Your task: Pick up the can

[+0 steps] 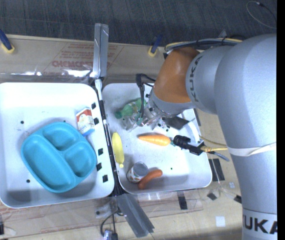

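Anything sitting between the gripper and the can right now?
Yes. The gripper is at the back of the right bin, over a green item. The can is at the front edge. A carrot lies across the space between them, a sausage rests against the can's right side, and a banana lies just to its left.

I see a brown worktop under clear plastic sheeting, blue clamps at its far edge, dark carpet beyond.

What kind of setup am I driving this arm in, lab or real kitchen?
Likely a lab test bench, not a kitchen: two white bins clamped to a board, toy-like food such as a carrot and banana, and loose cabling.
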You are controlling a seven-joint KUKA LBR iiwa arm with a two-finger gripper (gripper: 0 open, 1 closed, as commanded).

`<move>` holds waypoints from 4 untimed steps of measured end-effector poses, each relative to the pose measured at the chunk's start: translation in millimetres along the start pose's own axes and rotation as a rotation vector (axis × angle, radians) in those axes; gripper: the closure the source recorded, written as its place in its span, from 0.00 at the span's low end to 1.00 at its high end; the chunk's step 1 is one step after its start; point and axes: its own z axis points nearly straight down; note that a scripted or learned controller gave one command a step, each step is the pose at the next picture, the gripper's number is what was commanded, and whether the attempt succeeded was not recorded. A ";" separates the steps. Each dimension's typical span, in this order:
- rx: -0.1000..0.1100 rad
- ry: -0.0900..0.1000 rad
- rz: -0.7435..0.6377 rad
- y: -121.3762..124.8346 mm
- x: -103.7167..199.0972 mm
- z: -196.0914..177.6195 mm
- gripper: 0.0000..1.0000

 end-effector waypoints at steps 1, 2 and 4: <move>-0.001 -0.001 0.489 0.5 -53.8 -159.1 1.00; -0.001 -0.001 0.488 0.7 -53.5 -158.9 0.00; 0.004 0.001 0.933 -64.4 -2.7 1.5 0.00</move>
